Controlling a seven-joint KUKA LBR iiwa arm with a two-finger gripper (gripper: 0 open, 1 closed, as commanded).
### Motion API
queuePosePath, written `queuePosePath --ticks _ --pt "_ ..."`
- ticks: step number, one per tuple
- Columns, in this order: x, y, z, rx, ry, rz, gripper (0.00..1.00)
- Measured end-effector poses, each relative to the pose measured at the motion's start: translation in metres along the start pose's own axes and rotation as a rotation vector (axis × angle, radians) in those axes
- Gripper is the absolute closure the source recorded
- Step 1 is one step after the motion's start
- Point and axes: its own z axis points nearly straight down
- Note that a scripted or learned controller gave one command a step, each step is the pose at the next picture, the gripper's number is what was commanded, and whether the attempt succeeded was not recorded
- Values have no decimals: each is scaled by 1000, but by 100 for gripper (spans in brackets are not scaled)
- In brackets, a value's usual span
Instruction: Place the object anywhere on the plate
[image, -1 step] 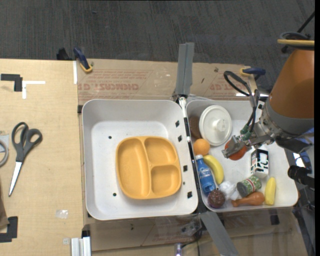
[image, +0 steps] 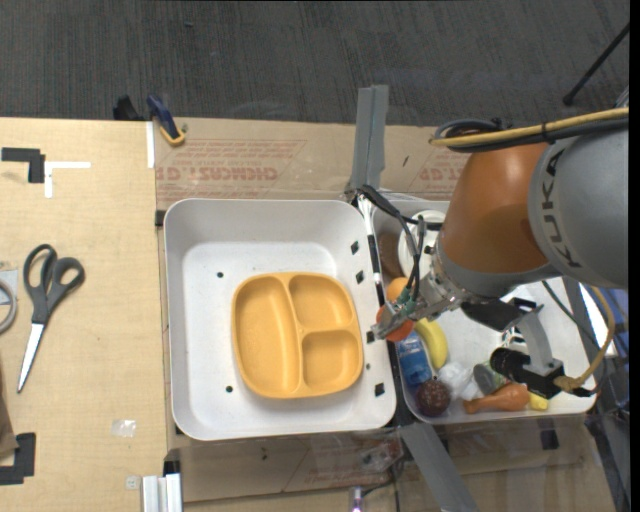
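My gripper (image: 400, 318) hangs low at the left edge of the right bin (image: 575, 405), right of centre in the frame, tilted toward the divider; I cannot tell its state. A small red-orange object (image: 397, 325) sits at its tip, though I cannot make out whether it is held. My orange-banded arm (image: 500, 215) covers much of that bin. A banana (image: 433, 342) and blue bottle (image: 412, 360) lie just below. The yellow plate (image: 297, 333) rests in the left bin (image: 190, 300).
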Motion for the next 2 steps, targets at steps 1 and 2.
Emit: queuePosePath --ticks 1,2 --pt "0 0 0 -1 0 0 0" --pt "48 -2 3 -1 0 -166 0"
